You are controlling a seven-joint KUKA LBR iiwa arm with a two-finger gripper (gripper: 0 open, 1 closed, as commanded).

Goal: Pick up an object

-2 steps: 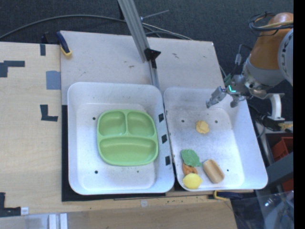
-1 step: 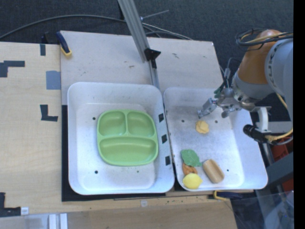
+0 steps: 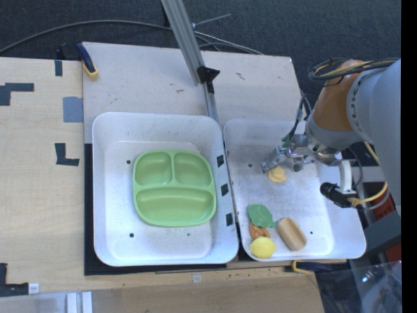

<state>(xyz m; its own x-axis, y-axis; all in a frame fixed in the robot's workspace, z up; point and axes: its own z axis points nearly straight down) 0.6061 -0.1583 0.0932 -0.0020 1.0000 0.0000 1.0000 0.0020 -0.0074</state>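
- Yellow and small, a lump (image 3: 277, 175) lies in the right bin (image 3: 339, 240), and we see the gripper (image 3: 281, 163) low over it, just touching its top.
- We cannot tell how the gripper is set.
- Near the bin's front edge we see a lemon (image 3: 262, 247), a bread roll (image 3: 291, 233), a carrot (image 3: 258, 231) and a green leaf (image 3: 261, 214).
- A green divided plate (image 3: 174, 188) sits in the left bin (image 3: 104, 175).

The pincer (image 3: 279, 164) is too small and blurred to read. The arm (image 3: 365, 103) is cut off at the frame's right edge.
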